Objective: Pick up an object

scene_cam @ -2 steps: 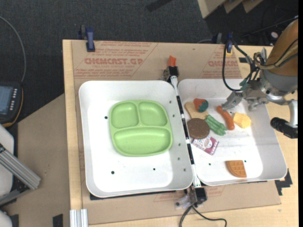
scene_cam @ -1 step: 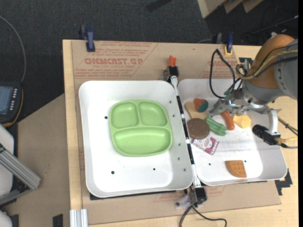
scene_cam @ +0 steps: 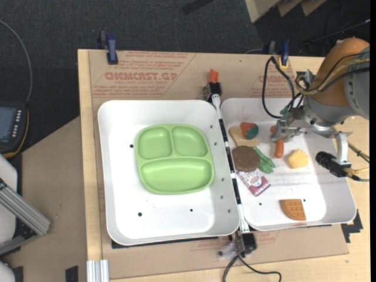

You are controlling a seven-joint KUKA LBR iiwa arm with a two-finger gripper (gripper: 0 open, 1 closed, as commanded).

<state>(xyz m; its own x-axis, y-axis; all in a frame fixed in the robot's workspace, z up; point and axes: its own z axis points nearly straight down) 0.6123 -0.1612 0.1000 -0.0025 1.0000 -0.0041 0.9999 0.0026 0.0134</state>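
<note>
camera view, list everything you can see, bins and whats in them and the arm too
bins: 2, white, side by side on the bench
divided plate: 1, green, middle of the left bin
brown round patty: 1, brown, right bin by the left wall
green leafy piece: 1, green, beside the patty
small packet: 1, purple and white, just below the patty
tan slice: 1, tan, upper left of the right bin
red and teal toy: 1, on the tan slice
carrot-like stick: 1, orange, below the gripper
cheese wedge: 1, yellow, right bin centre
waffle piece: 1, orange-brown, front of the right bin
clamps: 2, blue, back bench edge
gripper: 1, grey, over the right bin's back
</note>
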